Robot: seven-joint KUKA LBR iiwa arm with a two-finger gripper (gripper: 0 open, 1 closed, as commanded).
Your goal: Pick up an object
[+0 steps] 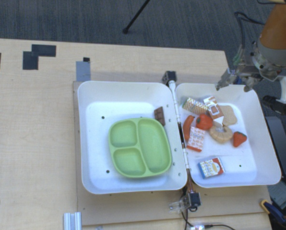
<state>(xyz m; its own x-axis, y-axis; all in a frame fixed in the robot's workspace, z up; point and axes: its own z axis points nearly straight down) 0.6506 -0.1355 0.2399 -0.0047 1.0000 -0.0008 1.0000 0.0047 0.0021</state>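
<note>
- The gripper [236, 82] hangs above the far right corner of the right bin [265, 174], below the arm's orange band [279, 25]; two dark fingers splay outward, one toward the left [221, 83] and one toward the right [251, 84].
- The fingers stand well apart, wide open, with nothing between them; they touch none of the objects and sit apart from the pile.
- The objects to pick lie in the right bin, clustered in its far and middle part.
- A waffle-patterned cracker [195, 106] lies nearest the far left of the pile, with a small red and white packet [211, 105] just beside it.
- A slice of toast [228, 114] lies to the right of that packet, touching a round red tomato-like piece [205, 122].
- A pale bagel-like ring [221, 133] sits below the toast, and a strawberry [239, 139] is just to its right.
- An orange carrot-like stick [187, 127] lies along the bin's left wall, beside a white and red carton [196, 138].
- A small box with yellow and blue print [210, 167] lies alone nearer the front of the right bin.
- The left bin [92, 176] holds a green divided plate [140, 147] with three compartments, and a small brown block [159, 113] just beyond the plate's far right corner.
</note>
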